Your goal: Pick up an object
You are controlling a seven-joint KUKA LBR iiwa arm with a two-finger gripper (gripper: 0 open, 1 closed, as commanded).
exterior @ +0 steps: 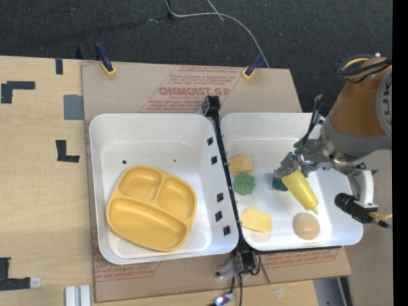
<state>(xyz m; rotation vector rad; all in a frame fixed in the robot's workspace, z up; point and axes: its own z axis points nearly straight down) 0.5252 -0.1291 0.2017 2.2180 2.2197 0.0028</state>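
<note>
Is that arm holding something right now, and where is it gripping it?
Cannot be told. The end effector sits right at the upper end of a yellow bottle-shaped object, but a grip isn't clearly visible.

white bins (102, 139) | yellow divided plate (152, 206) | green ball (244, 183) | yellow bottle (301, 190)

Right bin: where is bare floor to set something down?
In the right bin, the far strip beyond the yellow block is bare. Its near half is crowded: green ball, yellow wedge, yellow bottle, tan egg, gripper.

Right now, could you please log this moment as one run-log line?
gripper: right bin, beside yellow bottle | grasp: cannot tell | yellow tray: left bin
</note>
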